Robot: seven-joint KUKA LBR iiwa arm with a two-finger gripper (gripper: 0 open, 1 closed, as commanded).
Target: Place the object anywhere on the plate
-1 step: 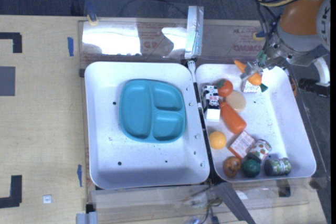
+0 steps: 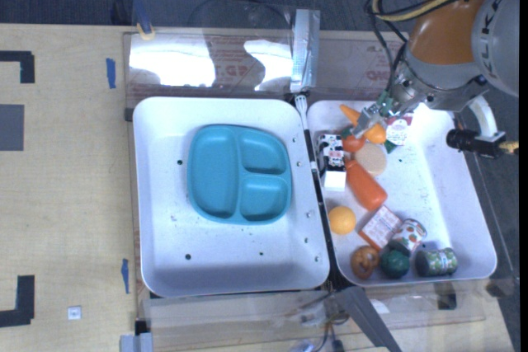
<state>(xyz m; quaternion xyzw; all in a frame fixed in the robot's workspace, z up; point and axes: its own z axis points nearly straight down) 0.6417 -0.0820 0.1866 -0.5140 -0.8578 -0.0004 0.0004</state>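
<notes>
A blue plate (image 2: 239,174) with three compartments lies in the left bin (image 2: 157,202). The right bin (image 2: 462,202) holds a pile of small items. My gripper (image 2: 375,118) reaches down at the top of that pile, just over an orange piece (image 2: 375,134) and next to an orange bottle (image 2: 365,184). Its fingertips are lost among the items.
Also in the right bin lie a yellow-orange ball (image 2: 341,219), a red packet (image 2: 380,226), a brown fruit (image 2: 364,260), a dark green ball (image 2: 394,263), a green can (image 2: 436,261) and a black-and-white box (image 2: 332,150). A clear sheet (image 2: 214,58) stands behind the left bin.
</notes>
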